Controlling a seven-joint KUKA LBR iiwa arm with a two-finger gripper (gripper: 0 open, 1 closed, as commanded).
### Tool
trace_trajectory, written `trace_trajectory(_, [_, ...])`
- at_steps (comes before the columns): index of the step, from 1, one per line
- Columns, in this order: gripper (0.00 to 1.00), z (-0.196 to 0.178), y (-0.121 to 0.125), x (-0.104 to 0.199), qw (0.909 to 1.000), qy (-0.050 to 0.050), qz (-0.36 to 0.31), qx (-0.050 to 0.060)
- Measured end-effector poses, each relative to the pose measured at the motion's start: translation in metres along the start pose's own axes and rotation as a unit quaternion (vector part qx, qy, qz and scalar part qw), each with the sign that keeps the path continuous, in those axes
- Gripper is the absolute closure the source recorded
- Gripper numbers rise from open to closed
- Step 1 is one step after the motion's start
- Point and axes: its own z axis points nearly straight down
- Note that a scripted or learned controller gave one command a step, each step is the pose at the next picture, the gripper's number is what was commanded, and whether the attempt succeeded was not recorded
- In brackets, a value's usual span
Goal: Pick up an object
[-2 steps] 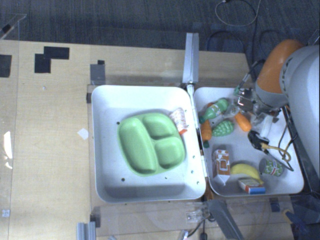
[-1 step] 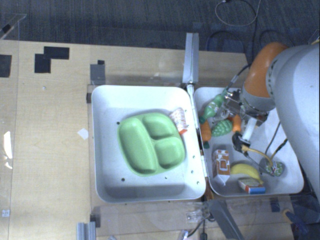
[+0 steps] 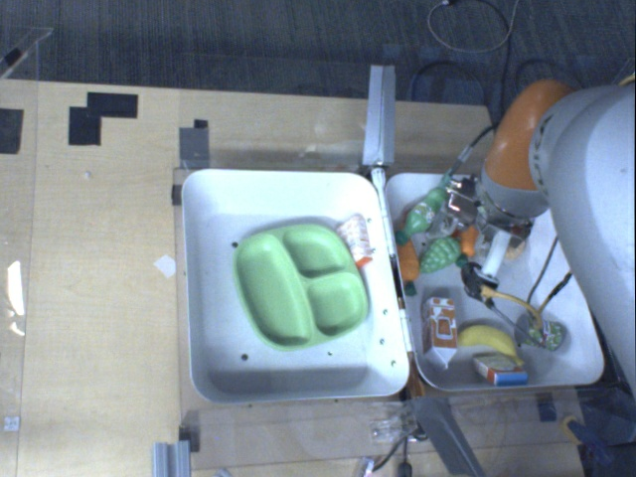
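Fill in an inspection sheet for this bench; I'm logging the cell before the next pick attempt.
Surface: wooden bench bearing a left bin and a right bin.
Job's things: right bin holds a banana, carton, small box, carrot and green items.
Clutter: green tray and a wrapper in the left bin.
Grippers: gripper low over the right bin's far end; fingers unclear.
Cables: black cable looped on the floor.
Surroundings: dark carpet.
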Motion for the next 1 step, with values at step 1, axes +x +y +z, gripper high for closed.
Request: trace_trajectory(1, [1.0, -0.0878, -0.0599, 0.007, 0.9988, 0.002, 0.048, 0.004])
